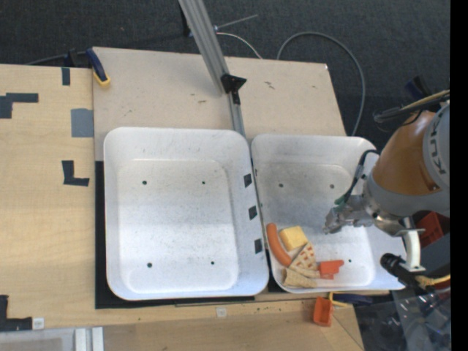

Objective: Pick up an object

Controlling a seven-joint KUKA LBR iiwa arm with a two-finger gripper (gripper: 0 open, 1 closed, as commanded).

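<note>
Yellow block (294, 237) lies beside an orange sausage (277, 246).

A grey arm (439, 152) wears a broad orange band (402, 159), narrowing to a grey wrist and small dark jaws

Toys (301, 256) crowding right bin's (292, 159) near corner

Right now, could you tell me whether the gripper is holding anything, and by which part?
Nothing is held. The gripper hangs in the right bin, apart from the toy food piled at its near edge.
</note>
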